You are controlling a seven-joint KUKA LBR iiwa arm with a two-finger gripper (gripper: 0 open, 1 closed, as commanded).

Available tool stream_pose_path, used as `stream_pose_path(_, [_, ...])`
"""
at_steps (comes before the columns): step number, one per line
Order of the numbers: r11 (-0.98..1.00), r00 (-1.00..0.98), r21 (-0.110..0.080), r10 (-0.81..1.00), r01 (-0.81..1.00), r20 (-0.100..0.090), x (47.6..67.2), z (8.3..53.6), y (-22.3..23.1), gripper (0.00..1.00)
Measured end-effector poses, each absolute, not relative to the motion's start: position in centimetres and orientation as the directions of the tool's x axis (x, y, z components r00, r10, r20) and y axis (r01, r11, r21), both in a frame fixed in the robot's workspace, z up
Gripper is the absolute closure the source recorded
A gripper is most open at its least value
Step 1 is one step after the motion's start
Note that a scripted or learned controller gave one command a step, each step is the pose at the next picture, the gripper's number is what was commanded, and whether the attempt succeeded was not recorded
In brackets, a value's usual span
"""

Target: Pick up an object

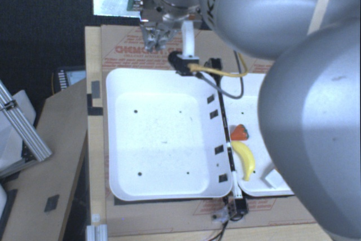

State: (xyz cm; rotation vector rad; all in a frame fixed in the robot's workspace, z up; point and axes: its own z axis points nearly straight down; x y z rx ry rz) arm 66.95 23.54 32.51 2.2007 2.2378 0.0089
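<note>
Grey and rounded, my own arm (316, 121) bulks closest to the lens, hiding much of the right bin (251, 186). Against that bin's left wall lie a smooth curved yellow banana (244, 159) and, just beyond it, a small orange-red piece (239, 132) (either would do to pick). My jaws (155, 42) hang past the left bin's (163, 138) far rim; I cannot tell whether they stand parted or closed.

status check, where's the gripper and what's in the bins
Gripper above left bin's far edge. Banana and red piece in right bin, untouched. Arm overhangs right bin.
</note>
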Motion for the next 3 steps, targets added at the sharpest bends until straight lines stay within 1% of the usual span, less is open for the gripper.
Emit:
stream_pose_path(1, [0.004, -0.004, -0.009, 1.000, 1.000, -0.003, 66.6, 12.6, 23.4, 1.00])
stream_pose_path(2, [0.004, -0.004, 0.003, 1.000, 1.000, 0.002, 66.9, 14.7, 23.4, 1.00])
stream_pose_path(3, [0.005, -0.005, 0.002, 1.000, 1.000, 0.001, 66.9, 14.6, 23.4, 0.00])
